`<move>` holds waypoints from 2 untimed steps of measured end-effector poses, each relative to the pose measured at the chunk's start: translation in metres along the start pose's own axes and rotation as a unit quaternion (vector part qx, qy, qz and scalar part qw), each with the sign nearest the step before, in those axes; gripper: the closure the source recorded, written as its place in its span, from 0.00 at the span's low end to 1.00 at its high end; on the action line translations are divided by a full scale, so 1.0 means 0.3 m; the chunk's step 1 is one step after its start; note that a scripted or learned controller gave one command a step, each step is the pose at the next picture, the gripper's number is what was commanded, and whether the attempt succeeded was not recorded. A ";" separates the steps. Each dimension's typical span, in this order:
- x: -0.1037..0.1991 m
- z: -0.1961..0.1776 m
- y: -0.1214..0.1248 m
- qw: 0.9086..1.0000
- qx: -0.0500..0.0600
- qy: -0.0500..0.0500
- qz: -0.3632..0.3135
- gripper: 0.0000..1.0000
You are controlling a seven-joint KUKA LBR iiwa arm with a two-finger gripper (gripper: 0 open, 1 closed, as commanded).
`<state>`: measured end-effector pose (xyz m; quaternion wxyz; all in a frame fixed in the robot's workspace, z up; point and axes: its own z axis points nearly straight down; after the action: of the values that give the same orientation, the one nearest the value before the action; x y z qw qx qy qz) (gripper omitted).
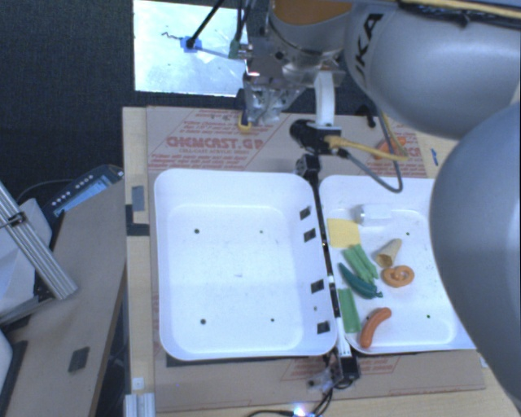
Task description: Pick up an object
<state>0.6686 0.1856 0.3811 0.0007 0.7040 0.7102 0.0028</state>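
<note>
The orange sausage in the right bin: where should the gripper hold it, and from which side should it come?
Probably at the middle of the orange sausage, coming straight down from above. It lies flat and slanted near the front of the right bin, so the fingers should close across its narrow width. A green stick lies close on its left; the right side has more room.

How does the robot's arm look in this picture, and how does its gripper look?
The arm is built of large rounded grey shells, with part of a black printed letter on one of them. An orange band circles it above the wrist. Below that sits the gripper, a compact metallic unit, small and blurry here.
</note>
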 end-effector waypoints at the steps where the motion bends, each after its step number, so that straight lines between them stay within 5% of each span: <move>1: 0.169 0.220 -0.030 1.000 0.003 -0.001 0.001 1.00; 2: 0.164 -0.106 0.004 1.000 -0.003 0.001 0.001 1.00</move>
<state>0.6692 0.2348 0.4132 0.0026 0.7047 0.7095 0.0055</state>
